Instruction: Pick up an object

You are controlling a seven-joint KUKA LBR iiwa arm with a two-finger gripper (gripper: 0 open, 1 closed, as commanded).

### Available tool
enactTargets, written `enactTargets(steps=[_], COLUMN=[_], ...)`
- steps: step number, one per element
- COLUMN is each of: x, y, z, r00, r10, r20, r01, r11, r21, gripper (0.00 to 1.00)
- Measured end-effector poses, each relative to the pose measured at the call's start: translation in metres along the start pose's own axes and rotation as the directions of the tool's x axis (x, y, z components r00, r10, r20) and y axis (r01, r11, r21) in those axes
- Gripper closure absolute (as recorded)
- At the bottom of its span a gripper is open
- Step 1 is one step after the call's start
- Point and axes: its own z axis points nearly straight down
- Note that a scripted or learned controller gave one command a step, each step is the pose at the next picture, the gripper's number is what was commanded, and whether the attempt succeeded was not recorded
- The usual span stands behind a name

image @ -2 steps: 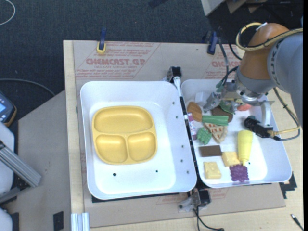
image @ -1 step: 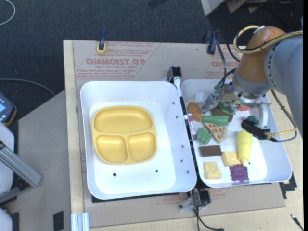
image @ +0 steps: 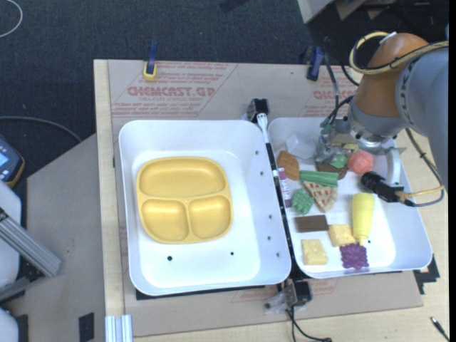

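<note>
My gripper [image: 332, 159] reaches down into the far part of the right bin [image: 410, 244], just above a brown piece [image: 335, 168] and the green stick [image: 318, 178]. Around it lie toy foods: a tan bread piece [image: 288, 164], a pizza slice [image: 320, 194], a green leafy piece [image: 302, 202], a pink-red ball [image: 360, 162], a yellow bottle [image: 363, 215], a brown chocolate bar [image: 311, 224], two yellow cubes [image: 313, 251] and purple grapes [image: 355, 256]. Nothing can be seen between the fingers.
The left bin [image: 135, 137] holds a yellow divided plate [image: 185, 198]. A pink-and-white tube [image: 285, 189] lies along the right bin's left wall. Blue clamps [image: 151, 61] hold the cardboard at the back edge.
</note>
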Motion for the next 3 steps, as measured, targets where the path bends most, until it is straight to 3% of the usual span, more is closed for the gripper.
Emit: enactTargets(steps=[3], x=[0.004], y=[0.013], z=[-0.127], r00=[1.0], r10=[-0.002], r20=[-0.003], r01=[0.002], r11=[1.0], r21=[0.003], gripper=[1.0])
